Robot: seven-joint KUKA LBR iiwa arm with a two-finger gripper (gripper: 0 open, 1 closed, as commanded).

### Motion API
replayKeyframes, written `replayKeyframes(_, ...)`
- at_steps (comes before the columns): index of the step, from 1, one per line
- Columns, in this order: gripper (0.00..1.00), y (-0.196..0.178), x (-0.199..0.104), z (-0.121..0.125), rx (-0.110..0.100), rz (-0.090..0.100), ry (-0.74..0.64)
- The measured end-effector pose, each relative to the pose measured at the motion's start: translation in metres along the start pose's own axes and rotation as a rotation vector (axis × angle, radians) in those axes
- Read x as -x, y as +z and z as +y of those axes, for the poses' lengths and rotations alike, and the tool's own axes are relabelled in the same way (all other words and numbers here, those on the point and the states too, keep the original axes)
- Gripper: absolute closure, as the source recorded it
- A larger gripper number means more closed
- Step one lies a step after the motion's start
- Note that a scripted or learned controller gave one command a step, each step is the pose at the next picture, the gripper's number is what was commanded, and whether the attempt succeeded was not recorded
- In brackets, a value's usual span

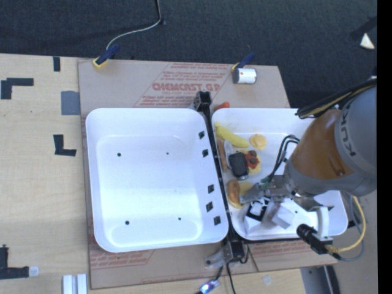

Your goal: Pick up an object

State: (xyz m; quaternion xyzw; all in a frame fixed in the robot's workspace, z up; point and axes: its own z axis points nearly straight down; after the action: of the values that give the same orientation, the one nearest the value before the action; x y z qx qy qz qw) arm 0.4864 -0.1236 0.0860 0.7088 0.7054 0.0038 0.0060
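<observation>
My gripper (264,211) is down in the right bin (288,116), near its front left corner. Just left of it lies a tan bun-like piece (234,192). Farther back along the bin's left wall are a black block (237,165), a small red and dark item (252,159), a yellow banana (232,136) and a round yellow-orange piece (259,141). The wrist and the orange band (318,146) cover the middle and right of this bin. I see nothing clearly held in the gripper.
The left bin (98,164) stands beside the right one, joined by a black divider (211,164). Both rest on a cardboard sheet (177,81). A small silver cylinder (246,75) and a cable (135,34) lie behind the bins.
</observation>
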Motion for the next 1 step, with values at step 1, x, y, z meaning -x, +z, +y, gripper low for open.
replayKeyframes(1, 0.00, 0.0015, -0.0039, 0.0540, -0.011, 0.002, -0.008)
